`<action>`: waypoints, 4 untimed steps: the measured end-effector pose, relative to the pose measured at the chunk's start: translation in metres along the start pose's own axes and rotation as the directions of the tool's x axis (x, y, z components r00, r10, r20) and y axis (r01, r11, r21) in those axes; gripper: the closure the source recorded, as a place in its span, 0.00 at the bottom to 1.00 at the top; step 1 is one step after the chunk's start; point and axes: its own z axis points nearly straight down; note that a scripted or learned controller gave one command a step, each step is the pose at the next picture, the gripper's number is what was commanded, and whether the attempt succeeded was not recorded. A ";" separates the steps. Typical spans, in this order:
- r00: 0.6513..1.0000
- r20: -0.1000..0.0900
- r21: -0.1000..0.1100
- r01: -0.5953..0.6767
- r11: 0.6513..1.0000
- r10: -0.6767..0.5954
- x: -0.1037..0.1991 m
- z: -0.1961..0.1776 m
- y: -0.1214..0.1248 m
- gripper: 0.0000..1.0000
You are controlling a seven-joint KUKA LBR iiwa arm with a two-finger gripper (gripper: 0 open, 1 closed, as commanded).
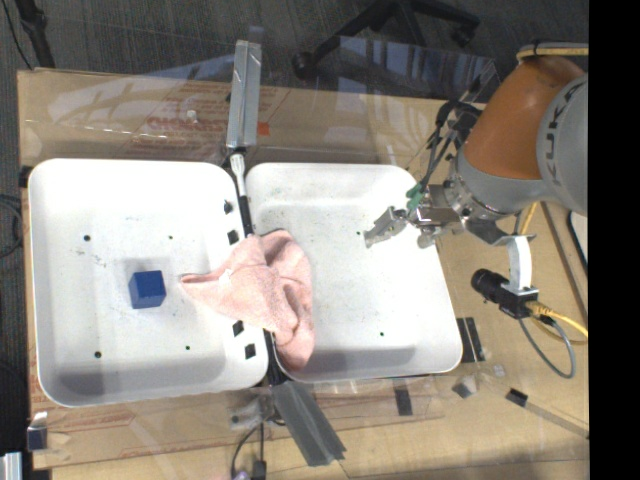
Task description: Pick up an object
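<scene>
While looking down at a slant on the pale wooden bench [330, 118], can see two shallow white plastic bins side by side. Reaching in from the right edge of the frame: a grey robot arm [515, 118] with an orange band. At its end, a two-finger metal gripper [380, 225], over the upper right part of the right bin [340, 318]. With fingers [372, 235] spread a little apart and nothing between them; pointing toward the left of the frame.

In the left bin [60, 198], left of centre in the frame, a small blue cube [147, 288], standing flat on the white floor, well apart from the gripper. Just right of the cube, but not touching it, a crumpled pink towel cloth [270, 283]. Draped over the two inner walls at the seam between the bins, at the lower centre of the frame: one narrow corner in the left bin, toward the cube, and the bigger folded part in the lower left corner of the right bin. Also well apart from the gripper, with the gripper up and to the right of it.

On the bench at the upper centre, between the bins' far corners, a long grey metal bar [243, 88].
</scene>
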 end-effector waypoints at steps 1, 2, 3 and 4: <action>0.996 0.000 -0.002 -0.088 0.996 0.088 0.019 0.147 0.043 0.00; 0.996 0.000 0.001 -0.084 0.996 0.084 0.019 0.137 0.043 1.00; 0.980 0.000 -0.004 -0.198 0.980 0.198 -0.014 0.019 0.114 1.00; 0.980 0.000 -0.003 -0.197 0.980 0.197 -0.014 0.020 0.114 0.00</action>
